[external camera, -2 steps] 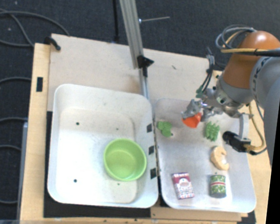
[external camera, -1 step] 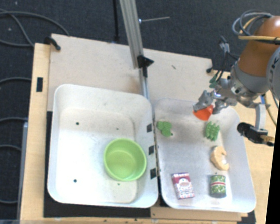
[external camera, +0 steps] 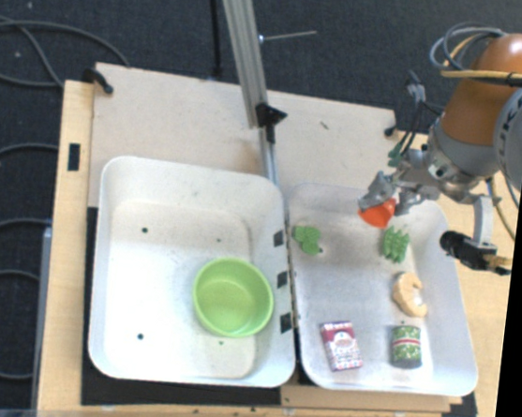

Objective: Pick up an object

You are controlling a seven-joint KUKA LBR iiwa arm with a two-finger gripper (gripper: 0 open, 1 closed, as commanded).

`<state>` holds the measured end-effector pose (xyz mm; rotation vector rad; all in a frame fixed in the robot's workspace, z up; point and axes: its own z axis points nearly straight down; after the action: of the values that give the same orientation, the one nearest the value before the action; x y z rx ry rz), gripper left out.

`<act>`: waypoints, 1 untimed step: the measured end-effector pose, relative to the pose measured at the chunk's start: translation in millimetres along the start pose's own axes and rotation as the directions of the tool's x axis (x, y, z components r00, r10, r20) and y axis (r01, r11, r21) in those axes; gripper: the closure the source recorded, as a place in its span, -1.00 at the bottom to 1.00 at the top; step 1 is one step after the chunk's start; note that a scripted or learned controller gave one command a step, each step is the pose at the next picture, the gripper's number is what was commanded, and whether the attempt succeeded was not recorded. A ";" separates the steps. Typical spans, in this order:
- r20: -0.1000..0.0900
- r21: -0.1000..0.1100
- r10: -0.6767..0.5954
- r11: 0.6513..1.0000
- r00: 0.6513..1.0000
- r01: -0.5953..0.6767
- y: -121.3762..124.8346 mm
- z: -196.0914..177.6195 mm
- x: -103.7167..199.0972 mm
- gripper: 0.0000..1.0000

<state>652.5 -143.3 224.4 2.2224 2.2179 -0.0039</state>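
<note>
My gripper hangs over the far part of the right bin, with a small orange-red object showing between its fingers, so it is shut on that object. Just below it on the bin floor lies a ridged green piece. Further toward the front lie a beige lump, a small green can and a red packet. Near the bin's left wall sits a little green toy.
A lime green bowl stands in the left bin. A slanted metal pole rises from the back of the bench between the bins. Black clips sit along the divide between the bins.
</note>
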 end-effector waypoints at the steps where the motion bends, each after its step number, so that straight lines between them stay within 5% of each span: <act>1: -0.002 0.000 -0.007 1.000 1.000 0.007 -20.7 -2.0 53.2 1.00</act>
<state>631.9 -90.0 226.2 2.2156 2.2265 -0.0009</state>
